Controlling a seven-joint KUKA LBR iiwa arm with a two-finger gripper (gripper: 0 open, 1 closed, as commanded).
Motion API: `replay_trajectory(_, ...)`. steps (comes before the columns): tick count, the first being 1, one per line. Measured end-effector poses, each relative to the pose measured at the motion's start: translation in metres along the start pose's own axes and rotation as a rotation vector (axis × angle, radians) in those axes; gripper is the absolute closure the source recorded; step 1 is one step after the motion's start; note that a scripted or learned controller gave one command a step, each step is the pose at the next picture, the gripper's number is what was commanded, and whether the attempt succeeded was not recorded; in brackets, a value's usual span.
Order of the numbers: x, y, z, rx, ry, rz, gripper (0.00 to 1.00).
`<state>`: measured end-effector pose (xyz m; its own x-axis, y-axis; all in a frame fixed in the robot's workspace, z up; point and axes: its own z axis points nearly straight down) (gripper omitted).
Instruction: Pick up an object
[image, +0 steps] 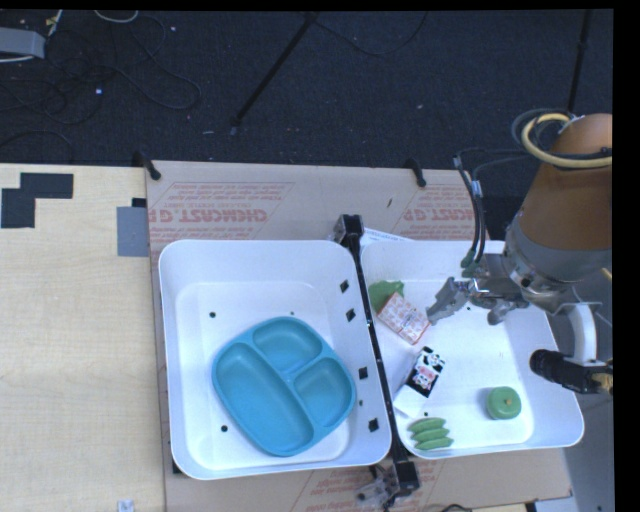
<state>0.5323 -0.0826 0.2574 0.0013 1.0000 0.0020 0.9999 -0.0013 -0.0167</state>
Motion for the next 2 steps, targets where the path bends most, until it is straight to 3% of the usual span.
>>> replay_trajectory(1,0.000,0.002,-0.006,-0.012,-0.001,-0.002,0.00)
replay_trajectory(2,-0.005,0.009,0.053,-0.008,-0.001,-0.001,0.00)
